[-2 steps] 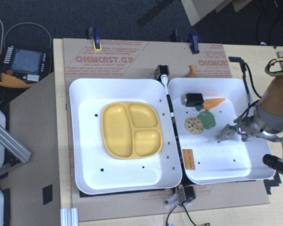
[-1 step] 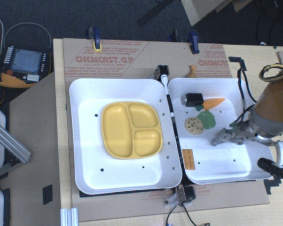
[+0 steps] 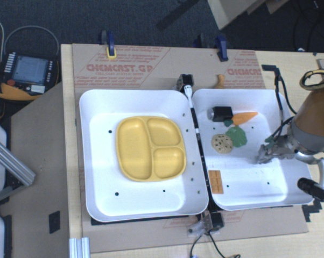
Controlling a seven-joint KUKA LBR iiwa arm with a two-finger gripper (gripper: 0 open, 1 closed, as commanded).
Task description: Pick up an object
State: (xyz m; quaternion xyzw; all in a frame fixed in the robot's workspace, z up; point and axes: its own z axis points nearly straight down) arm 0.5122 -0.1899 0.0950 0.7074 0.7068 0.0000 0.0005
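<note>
Tool (image 3: 265, 155) low in the right bin (image 3: 259, 192), grip state unclear, cookie (image 3: 222, 143), green piece (image 3: 238, 137) and carrot (image 3: 244, 117) to its left — near, apart

Hidden and cut off near the right bin

We see the arm (image 3: 314, 117) cut off by the picture's right edge, beside the right bin (image 3: 248, 195); the gripper (image 3: 264, 156) inside that bin is too small for us to read, and the green object (image 3: 238, 136) partly covers the carrot (image 3: 244, 117).
</note>
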